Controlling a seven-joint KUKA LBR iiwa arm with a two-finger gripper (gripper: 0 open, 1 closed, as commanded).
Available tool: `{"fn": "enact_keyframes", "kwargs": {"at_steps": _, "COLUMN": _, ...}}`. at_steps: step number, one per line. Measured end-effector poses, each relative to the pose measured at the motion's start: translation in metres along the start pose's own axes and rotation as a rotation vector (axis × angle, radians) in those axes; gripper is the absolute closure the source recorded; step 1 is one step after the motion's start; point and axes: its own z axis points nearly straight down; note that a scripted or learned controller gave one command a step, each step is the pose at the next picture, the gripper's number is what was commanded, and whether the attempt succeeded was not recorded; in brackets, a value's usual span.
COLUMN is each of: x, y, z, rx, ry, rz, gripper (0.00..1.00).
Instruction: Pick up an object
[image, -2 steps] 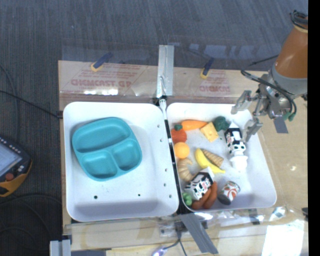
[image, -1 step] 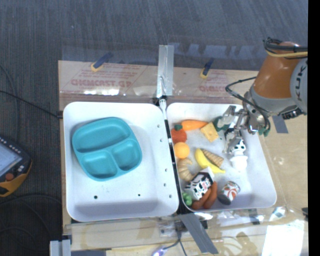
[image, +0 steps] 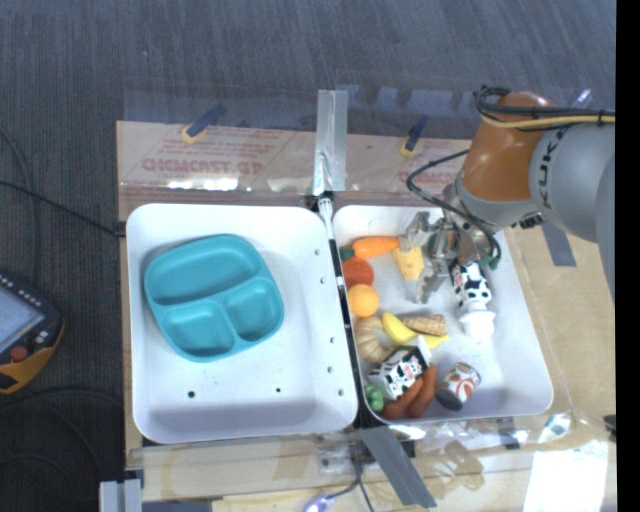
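Camera view is taken from above two shallow white bins set side by side; the left bin (image: 170, 400) is seen to hold a teal divided tray (image: 212, 295), which lies towards the bin's upper left; the right bin (image: 520, 360) is seen to hold a crowd of small toy foods. The orange ball (image: 363, 300) is taken as landmark; a red tomato (image: 358, 271) is placed just above it, and an orange carrot (image: 375, 246) is laid above that, near the bin's upper edge; a yellow cheese wedge (image: 408, 262) is found up and to the right of the ball; a banana (image: 402, 330) is laid just below and right of it, touching a ridged tan biscuit (image: 428, 325); a tan, shell-like piece (image: 369, 340) is set directly below the ball; a black-and-white cow-patterned carton (image: 403, 376) and a red sausage (image: 418, 396) are gathered further below, with a small round red-and-white piece (image: 461, 380) to their right. A second cow-patterned bottle (image: 473, 295), white with black patches and a white cap, is seen well to the right of the ball. The gripper (image: 436, 262) is lowered between the cheese wedge and that bottle, under the orange-banded arm (image: 505, 165); whether anything is held, or how wide it is set, cannot be told.
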Motion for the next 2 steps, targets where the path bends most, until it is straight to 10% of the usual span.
{"fn": "enact_keyframes", "kwargs": {"at_steps": 1, "x": 0.072, "y": -0.048, "z": 0.006, "rx": -0.003, "ry": 0.007, "rz": -0.035, "gripper": 0.0}}
{"fn": "enact_keyframes", "kwargs": {"at_steps": 2, "x": 0.152, "y": -0.012, "z": 0.003, "rx": -0.003, "ry": 0.002, "rz": -0.178, "gripper": 0.0}}
